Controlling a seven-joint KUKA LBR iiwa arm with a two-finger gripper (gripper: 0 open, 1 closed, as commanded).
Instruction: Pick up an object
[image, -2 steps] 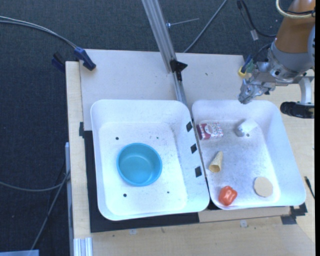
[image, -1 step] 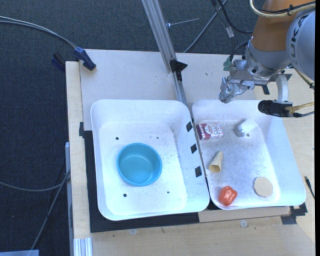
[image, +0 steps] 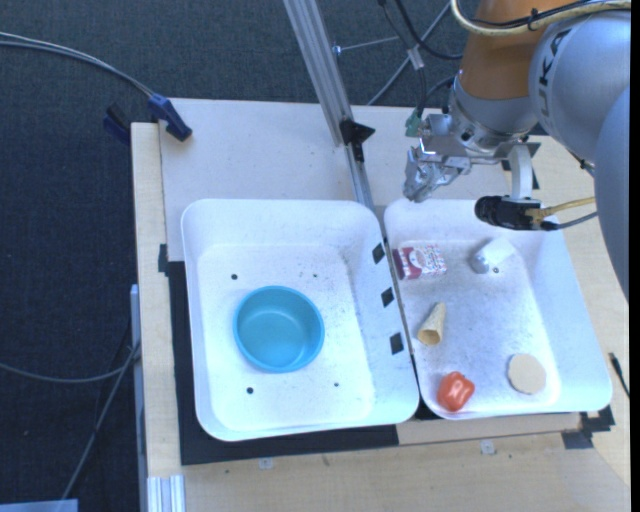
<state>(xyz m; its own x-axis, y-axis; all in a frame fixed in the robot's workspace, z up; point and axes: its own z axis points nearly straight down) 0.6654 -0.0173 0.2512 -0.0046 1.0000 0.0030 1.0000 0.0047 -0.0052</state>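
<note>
Hovering above the back rim of the right bin (image: 560, 300), the gripper (image: 424, 183) carried nothing between its fingers; whether they were spread or pressed together could not be told at this angle, since the metal tips merged into one blur. The grey arm (image: 590, 70) with its orange band reached in from the right, wrist well above the bench. Below and nearest the tool lay a red-and-white packet (image: 419, 261), close to the bin's left wall; a small white piece (image: 490, 257) sat to its right. Further toward the front were a cone-shaped item (image: 431, 323), a red-orange object (image: 455, 391) and a tan round disc (image: 526, 374), all apart from one another. The left bin (image: 215, 300) held a blue bowl (image: 279, 328). Judged step: approach, no target contacted yet. Next move would call for travel forward over the bin, alignment above one item, likely the packet, then a descent clear of the dividing wall.
</note>
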